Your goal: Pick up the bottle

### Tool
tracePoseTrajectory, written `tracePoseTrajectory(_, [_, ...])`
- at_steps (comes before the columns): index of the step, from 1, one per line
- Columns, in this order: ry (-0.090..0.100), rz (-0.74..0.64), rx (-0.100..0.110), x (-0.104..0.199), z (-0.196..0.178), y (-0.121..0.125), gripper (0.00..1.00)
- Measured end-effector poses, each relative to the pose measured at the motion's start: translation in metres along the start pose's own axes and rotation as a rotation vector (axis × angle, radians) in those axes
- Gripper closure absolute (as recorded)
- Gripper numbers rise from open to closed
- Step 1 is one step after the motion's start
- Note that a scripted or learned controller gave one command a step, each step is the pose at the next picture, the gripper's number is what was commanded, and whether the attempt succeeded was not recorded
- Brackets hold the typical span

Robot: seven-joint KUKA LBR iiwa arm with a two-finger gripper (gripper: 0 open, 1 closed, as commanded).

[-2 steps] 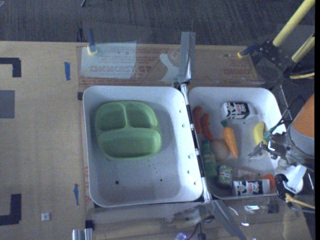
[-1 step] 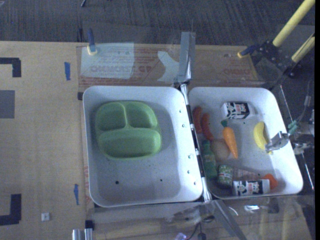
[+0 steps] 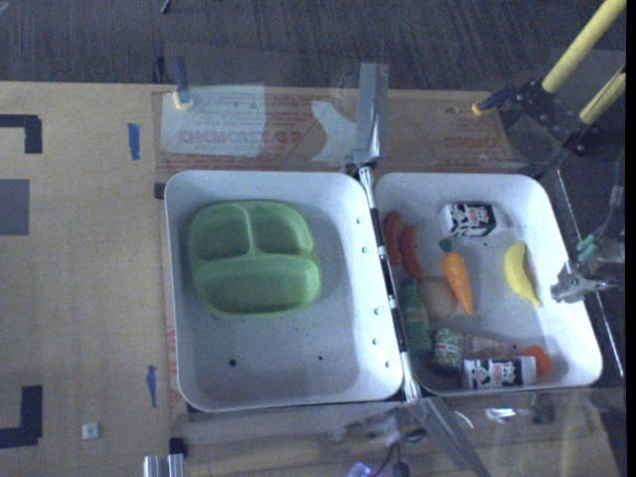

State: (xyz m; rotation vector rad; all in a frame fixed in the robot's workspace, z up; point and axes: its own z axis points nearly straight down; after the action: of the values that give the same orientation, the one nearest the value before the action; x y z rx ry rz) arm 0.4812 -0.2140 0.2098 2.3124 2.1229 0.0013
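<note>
**Hand parked at bin edge, bottle untouched**

The bottle (image 3: 500, 371) lies on its side along the near wall of the right bin (image 3: 556, 217), cap toward the corner, touching a green packet (image 3: 447, 348). That crowding probably leaves little room for a grasp. The hand (image 3: 581, 278) sits at the bin's right rim, well apart from the bottle; cannot tell whether it is open or closed. The left bin (image 3: 298, 366) holds a green divided plate (image 3: 254, 256).

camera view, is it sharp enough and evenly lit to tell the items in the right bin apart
Camera view: soft and a bit dim overall; in the right bin the carrot and banana read clearly by colour, while the bottle and neighbours along the near wall blur together; the green tray is evenly lit with mild shading.
</note>
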Motion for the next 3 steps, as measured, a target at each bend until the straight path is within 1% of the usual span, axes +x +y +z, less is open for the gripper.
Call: tracePoseTrajectory(3, [-0.002, 0.002, -0.003, -0.003, -0.028, 0.003, 1.0])
